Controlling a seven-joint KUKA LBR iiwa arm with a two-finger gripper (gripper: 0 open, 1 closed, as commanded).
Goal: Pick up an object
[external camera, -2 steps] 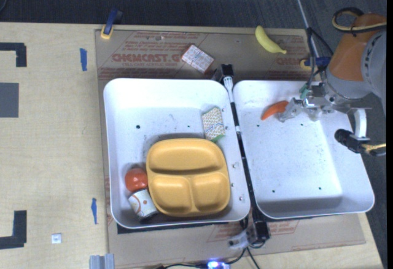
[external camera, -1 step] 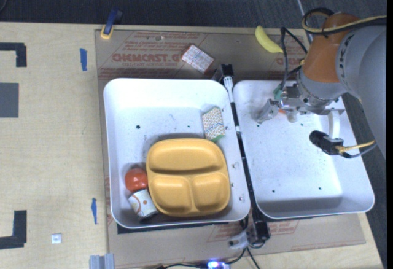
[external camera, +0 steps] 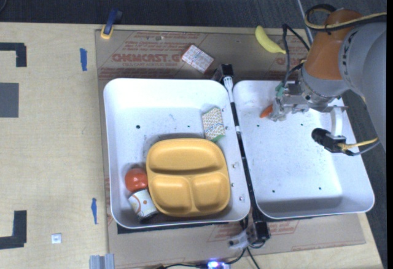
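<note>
Orange object [external camera: 265,112] lies in the right bin [external camera: 307,200], just beside the claw [external camera: 284,106]; claw's state unclear.

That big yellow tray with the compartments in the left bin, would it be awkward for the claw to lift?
Probably. The yellow tray looks like stiff moulded plastic, so it should hold its shape and likely weighs little for its size. It is broad with smooth rounded edges, so narrow fingers might slip. It lies flat in the left bin, so rolling seems unlikely.
</note>
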